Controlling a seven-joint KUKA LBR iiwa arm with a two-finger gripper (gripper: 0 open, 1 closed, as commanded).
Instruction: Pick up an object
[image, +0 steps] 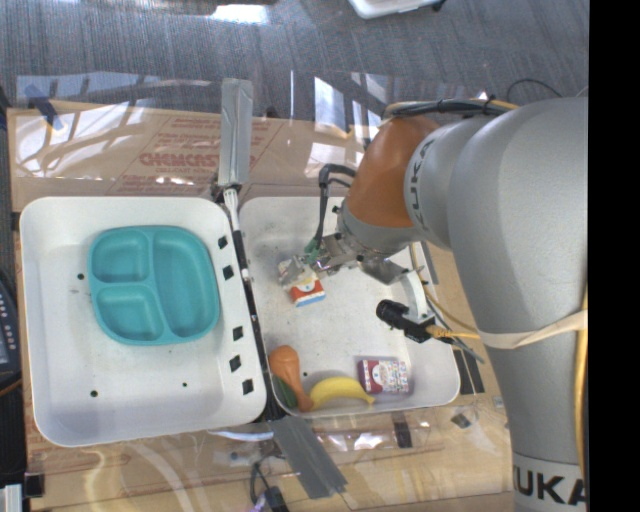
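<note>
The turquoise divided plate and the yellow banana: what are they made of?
The turquoise three-compartment plate looks like moulded plastic with a matte finish: uniform colour, soft rounded ridges. The yellow banana seems a plastic toy, evenly coloured with a slight sheen, though real fruit cannot be ruled out.

The left bin (50, 400) is a shallow white tray with rounded corners, and in its far half lies a teal divided plate (155, 283) with three compartments, two small ones on its left and one long one on its right. A few dark dots mark the bin's bare floor nearer the viewer. Between the two bins runs a row of black clips (240, 320), and a grey tape strip (236, 130) leads away from the divide toward the far side. Brown cardboard with red print (180, 150) lies under clear sheeting on the surface (120, 470). Another grey tape strip (305, 455) crosses the near edge below the bins.
</note>
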